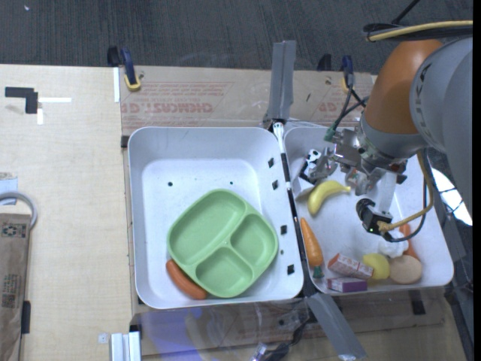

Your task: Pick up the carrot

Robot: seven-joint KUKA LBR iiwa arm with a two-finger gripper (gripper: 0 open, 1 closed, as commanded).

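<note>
Carrot (310, 244) hugs the right bin's (340, 228) dividing wall, open floor beside.

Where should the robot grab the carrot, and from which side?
Probably the thick middle, coming straight down from above and squeezing across its narrow width. The carrot lies flat, lengthwise, close along the left wall of the right bin, so a sideways approach looks blocked there.

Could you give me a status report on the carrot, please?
Gripper over right bin, by the banana. Carrot lies along that bin's left wall, apart from gripper. Nothing on top of it.
</note>
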